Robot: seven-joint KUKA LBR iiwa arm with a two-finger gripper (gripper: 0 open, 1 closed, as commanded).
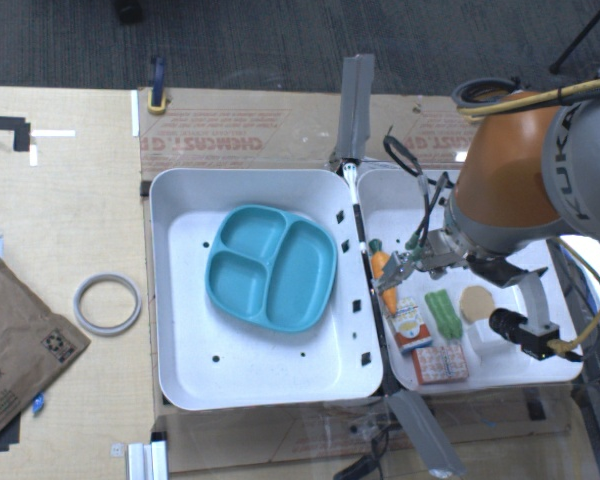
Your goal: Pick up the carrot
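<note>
The carrot (380,263) is a small orange piece with a green top. It lies in the right bin (500,373), hard against that bin's left wall. My gripper (396,271) hangs low over the bin's left side, right beside the carrot and touching or almost touching it. The arm's orange band and grey wrist hide much of the bin's back half. Another bit of orange (388,294) shows just below the gripper.
A blue three-part plate (270,268) lies in the left bin (180,368). In the right bin, a green toy (443,313), a tan round piece (476,303) and two small boxes (410,324) (440,365) sit close to the carrot. A tape ring (107,302) lies on the bench.
</note>
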